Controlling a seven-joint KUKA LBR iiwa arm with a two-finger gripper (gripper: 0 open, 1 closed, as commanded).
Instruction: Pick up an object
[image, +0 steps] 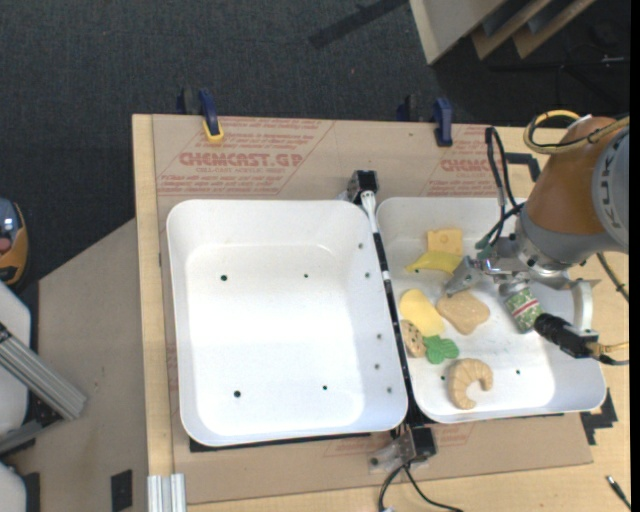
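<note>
— Where's the end effector (470, 280)?
— Over the right bin (570, 395), beside the tan biscuit (463, 313); fingers possibly apart, I can't tell.
— The croissant (467, 381)?
— At six o'clock of the biscuit.

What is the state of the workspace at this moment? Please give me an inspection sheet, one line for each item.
Surface: brown bench board printed with red lettering, bearing the left bin and the right bin side by side.
Job's things: in the right bin lie a yellow cheese wedge, a banana, a yellow lemon-like piece, a tan bread slice, a green piece, a croissant and a small can.
Clutter: nothing seen.
Grippers: gripper low over the right bin, beside the bread slice; holding nothing visible.
Cables: black cables run along the arm; more at the front edge.
Surroundings: dark carpet; blue clamps on the board's far edge.
</note>
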